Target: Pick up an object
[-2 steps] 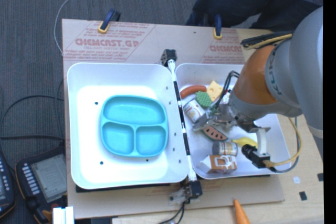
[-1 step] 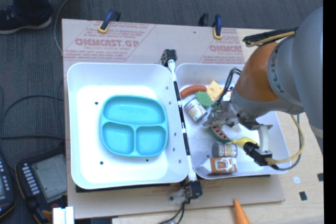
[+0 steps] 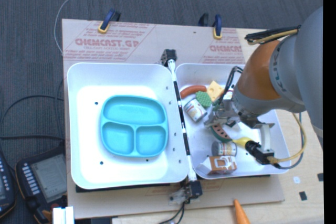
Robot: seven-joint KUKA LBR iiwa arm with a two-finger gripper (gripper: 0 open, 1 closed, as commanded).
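Grey and orange, our arm (image 3: pixel 273 73) lowers its gripper (image 3: pixel 221 119) into the right bin (image 3: pixel 283 136) among a small can (image 3: pixel 193 109), cheese wedge (image 3: pixel 214 90) and sausage (image 3: pixel 192 91); grip unclear.

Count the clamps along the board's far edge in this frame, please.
2 for certain: a blue-and-yellow clamp above the left bin, and a similar clamp above the right bin. A dark shape beside the second could be another; I cannot tell.

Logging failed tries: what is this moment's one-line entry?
arm: over right bin | claw: low among toy food | left bin: blue tray
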